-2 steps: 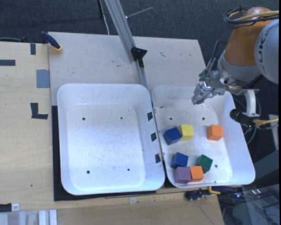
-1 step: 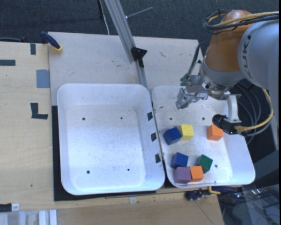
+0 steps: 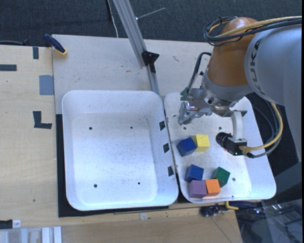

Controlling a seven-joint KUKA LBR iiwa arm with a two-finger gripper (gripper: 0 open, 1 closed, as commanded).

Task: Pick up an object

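Several small blocks lie in the right bin (image 3: 256, 184): a blue block (image 3: 186, 146) touching a yellow block (image 3: 202, 142), and lower down a second blue block (image 3: 194, 172), a green block (image 3: 222, 176), a purple block (image 3: 197, 188) and an orange block (image 3: 213, 187). My gripper (image 3: 186, 116) hangs over the upper left part of the right bin, above and slightly left of the blue and yellow pair. Nothing shows between its fingers. The arm's orange band and grey wrist cover the bin's upper part.
The left bin (image 3: 71, 135) sits beside the right one, their rims meeting near the middle. A slanted metal pole (image 3: 129, 24) stands behind the bins. A black cable with a connector (image 3: 230, 143) hangs over the right bin's right side.
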